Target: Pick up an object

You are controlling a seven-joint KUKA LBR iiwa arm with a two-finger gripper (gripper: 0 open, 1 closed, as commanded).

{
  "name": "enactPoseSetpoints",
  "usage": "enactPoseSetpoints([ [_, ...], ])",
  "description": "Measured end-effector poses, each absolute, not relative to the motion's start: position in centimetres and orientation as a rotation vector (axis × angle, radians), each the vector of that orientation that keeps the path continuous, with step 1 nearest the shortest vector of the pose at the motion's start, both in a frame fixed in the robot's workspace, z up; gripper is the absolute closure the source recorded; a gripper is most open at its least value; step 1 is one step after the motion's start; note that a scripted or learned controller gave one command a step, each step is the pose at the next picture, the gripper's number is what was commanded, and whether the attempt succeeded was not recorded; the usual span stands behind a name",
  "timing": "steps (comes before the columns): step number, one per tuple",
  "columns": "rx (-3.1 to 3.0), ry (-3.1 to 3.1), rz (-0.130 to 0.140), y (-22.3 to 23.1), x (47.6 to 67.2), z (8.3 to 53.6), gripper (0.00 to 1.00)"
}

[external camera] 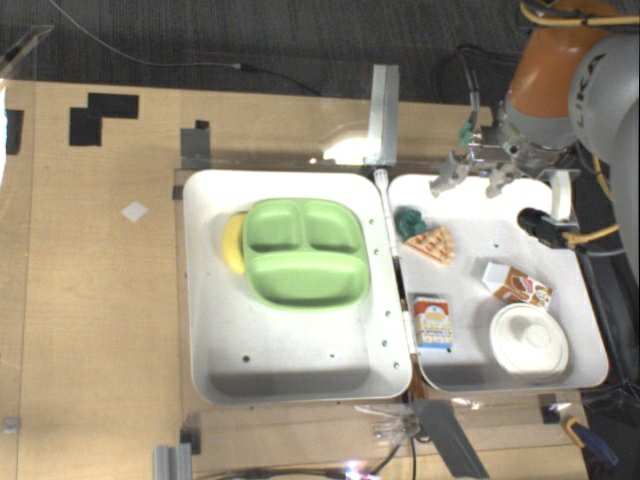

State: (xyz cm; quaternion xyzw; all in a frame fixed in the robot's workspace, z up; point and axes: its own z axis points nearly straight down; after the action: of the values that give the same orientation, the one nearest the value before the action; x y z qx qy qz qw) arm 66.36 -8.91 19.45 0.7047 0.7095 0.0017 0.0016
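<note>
My gripper (470,180) hangs over the far edge of the right bin (590,368), open, with nothing between its fingers. Below it and to the left lie a dark green lump (409,220) and a waffle-patterned orange wedge (433,245), touching each other. Farther forward in the same bin are a small red and blue carton (432,324), a brown and white snack packet (521,287) and a round white bowl (528,339). The left bin (290,368) holds a green divided plate (304,251) with a yellow object (232,243) sticking out from under its left side.
A metal post (384,118) stands behind the wall between the two bins. The grey and orange arm (565,63) comes in from the upper right. The wooden bench (90,298) stretches to the left of the bins.
</note>
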Motion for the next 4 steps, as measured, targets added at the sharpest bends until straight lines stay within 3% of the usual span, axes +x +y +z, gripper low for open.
enactPoseSetpoints([
  [1, 2.063, 2.364, 0.005, -8.5, 60.6, 23.2, 0.00],
  [2, 2.100, 2.334, 0.003, -8.5, 61.8, 15.4, 0.00],
  [3, 2.096, 2.333, 0.009, -8.5, 62.0, 16.5, 1.00],
  [4, 2.056, 2.371, 0.006, -5.2, 63.6, 18.6, 1.00],
])
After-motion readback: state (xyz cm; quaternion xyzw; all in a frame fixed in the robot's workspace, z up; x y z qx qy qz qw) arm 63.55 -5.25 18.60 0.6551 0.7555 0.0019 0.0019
